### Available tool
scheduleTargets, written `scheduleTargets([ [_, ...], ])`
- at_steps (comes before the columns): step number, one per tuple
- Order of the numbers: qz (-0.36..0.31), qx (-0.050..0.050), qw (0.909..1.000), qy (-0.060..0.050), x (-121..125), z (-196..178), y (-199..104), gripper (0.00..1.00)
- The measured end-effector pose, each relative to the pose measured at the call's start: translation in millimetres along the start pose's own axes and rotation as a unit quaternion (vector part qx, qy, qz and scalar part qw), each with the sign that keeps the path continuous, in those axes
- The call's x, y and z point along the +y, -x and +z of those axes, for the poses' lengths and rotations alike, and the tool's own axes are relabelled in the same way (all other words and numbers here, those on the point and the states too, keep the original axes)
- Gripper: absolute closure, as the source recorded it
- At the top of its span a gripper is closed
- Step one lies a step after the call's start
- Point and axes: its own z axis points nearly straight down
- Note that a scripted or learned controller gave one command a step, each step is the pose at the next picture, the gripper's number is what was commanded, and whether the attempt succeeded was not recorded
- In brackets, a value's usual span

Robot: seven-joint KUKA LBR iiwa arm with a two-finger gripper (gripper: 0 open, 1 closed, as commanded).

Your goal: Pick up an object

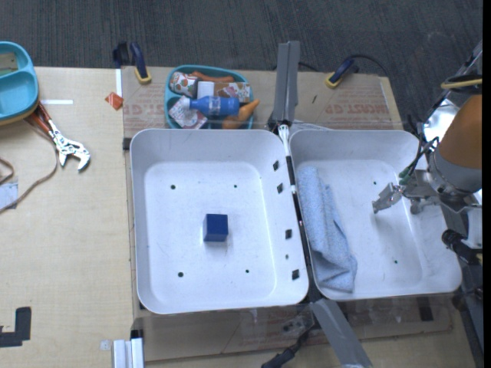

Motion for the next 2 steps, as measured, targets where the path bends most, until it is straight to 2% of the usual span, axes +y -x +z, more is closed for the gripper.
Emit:
scheduleTargets([
  [1, -0.013, -0.002, 0.9999, -0.001, 4.2, -60.5, -8.1, 0.00],
  [2, 0.097, -0.002, 0.9953, -0.001, -23.1, -165.3, -17.0, 0.00],
])
